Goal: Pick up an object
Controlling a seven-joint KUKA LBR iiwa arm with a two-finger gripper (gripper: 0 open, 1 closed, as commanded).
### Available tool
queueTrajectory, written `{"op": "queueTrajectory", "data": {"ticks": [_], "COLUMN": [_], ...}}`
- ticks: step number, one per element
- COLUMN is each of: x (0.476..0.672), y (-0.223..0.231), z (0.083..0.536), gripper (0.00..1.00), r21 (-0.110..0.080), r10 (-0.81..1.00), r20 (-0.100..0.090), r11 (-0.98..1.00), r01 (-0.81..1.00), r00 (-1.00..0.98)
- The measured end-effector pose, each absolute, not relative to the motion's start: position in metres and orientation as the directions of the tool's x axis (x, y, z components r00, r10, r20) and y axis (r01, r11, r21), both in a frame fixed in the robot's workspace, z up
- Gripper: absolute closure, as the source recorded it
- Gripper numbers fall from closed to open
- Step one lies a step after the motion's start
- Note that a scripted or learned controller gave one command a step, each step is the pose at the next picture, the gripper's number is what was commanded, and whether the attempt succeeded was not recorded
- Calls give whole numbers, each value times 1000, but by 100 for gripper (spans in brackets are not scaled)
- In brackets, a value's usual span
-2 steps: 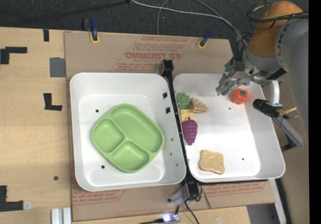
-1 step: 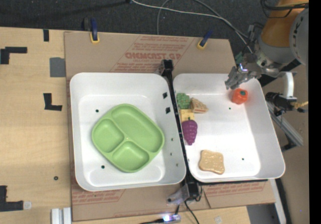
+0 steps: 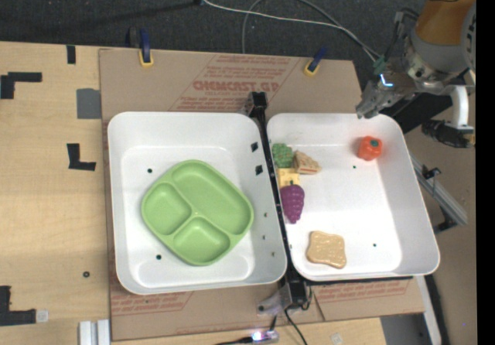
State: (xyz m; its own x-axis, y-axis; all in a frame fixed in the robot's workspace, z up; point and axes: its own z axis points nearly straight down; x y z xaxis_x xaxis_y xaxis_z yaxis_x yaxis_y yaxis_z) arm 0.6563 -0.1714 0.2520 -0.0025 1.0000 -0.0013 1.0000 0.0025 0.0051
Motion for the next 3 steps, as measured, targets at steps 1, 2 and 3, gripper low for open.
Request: {"op": "queueTrajectory", "data": {"ticks": [1, 2, 3], "x": [657, 634, 620], "y": [-171, -121, -81], "z": [292, 292, 283], "gripper": [100, 100, 100], "r21": [3, -2, -3], "r10": [1000, 1000, 1000], "r20": [-1, 0, 1], "r11": [2, 4, 4], "r01": [1000, 1000, 1000], "r00": [-2, -4, -4]}}
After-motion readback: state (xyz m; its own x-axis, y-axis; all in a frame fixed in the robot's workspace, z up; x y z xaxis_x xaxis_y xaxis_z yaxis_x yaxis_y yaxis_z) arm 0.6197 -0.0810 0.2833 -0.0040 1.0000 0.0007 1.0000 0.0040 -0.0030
